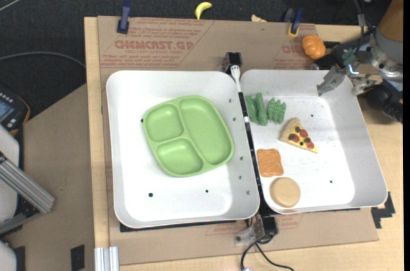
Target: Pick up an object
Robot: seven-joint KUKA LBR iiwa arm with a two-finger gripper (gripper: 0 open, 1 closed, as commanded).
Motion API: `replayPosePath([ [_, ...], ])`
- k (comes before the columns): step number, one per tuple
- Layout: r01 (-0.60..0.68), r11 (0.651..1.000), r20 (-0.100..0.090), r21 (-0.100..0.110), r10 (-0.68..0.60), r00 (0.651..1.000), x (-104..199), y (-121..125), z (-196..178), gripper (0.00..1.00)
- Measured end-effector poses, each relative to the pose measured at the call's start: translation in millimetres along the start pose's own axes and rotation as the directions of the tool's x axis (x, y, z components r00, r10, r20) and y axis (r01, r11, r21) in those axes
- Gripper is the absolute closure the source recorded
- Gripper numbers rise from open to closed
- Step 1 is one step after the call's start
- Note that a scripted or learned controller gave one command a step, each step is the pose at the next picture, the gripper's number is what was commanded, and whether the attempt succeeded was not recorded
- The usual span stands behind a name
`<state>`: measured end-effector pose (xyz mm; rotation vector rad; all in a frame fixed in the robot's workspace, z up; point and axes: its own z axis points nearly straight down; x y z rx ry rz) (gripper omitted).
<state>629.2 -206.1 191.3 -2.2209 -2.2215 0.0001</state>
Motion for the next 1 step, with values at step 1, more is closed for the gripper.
replayPosePath([
  [1, -0.003, 1.0, -0.003, 0.0, 0.003, 1.0, 39.1, -56.2, 108.3, 0.0],
])
